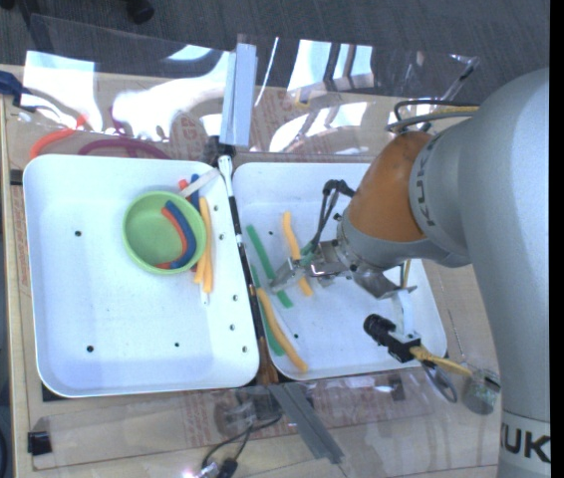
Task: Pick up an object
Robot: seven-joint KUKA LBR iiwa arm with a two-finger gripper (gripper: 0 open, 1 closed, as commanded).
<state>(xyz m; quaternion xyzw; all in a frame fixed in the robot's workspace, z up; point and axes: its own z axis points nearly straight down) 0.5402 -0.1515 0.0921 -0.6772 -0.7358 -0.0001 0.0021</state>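
Over right bin, gripper among sticks; finger state unclear.

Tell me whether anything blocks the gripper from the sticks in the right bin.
Nothing visible does. The gripper is already down among the thin orange and green sticks in the shallow white right bin, at the bin's left half. No other object lies between them.

Two white bins on a brownish surface. Lime green bowl with blue and red strips inside, orange sticks alongside. Right bin: more orange sticks mixed with dark green strips. Grey arm, orange band. Dark grey carpet behind.
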